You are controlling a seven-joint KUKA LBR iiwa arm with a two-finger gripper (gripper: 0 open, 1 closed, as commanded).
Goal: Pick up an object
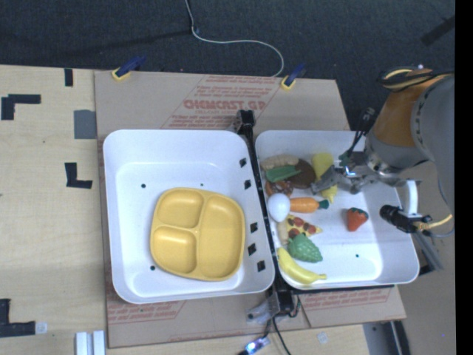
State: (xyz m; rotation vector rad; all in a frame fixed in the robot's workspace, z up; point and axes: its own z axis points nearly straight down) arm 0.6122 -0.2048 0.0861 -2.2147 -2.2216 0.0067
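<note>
Banana (pixel 299 270) lay at the right bin's (pixel 369 268) near edge, green toy (pixel 304 248) just behind it, then egg (pixel 278 208), carrot (pixel 304 205), strawberry (pixel 356 218). Yellow tray (pixel 197 233) sat in the left bin (pixel 126 198). Gripper (pixel 330 181) was low over the toy pile beside the carrot; couldn't tell its state.

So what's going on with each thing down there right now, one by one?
Gripper: low in the right bin, beside the toy food.
Yellow plate: lying flat in the left bin, its compartments bare.
Strawberry: alone on the right bin's floor.
Carrot: lying on its side.
Egg: against the bin's left wall.
Banana: lying at the near edge.
</note>
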